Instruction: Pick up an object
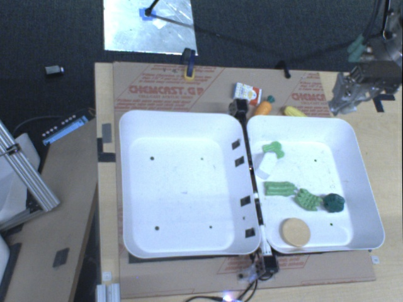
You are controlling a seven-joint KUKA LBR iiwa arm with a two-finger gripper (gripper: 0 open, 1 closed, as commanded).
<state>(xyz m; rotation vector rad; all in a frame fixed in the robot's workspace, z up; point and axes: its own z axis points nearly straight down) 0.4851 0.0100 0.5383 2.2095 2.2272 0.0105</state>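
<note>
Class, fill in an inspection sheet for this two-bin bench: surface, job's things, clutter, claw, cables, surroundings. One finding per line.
Surface: cardboard sheet under two white bins; left bin and right bin side by side.
Job's things: in the right bin, a tan disc, a green block, a light green knobbly piece, a dark green lump, a small green piece, a white piece.
Clutter: behind the bins, an orange item, a yellow item, a small box.
Claw: claw beyond the right bin's far corner; fingers unclear.
Cables: black cable across the dark floor.
Surroundings: shiny metal sheet, aluminium frame.
</note>
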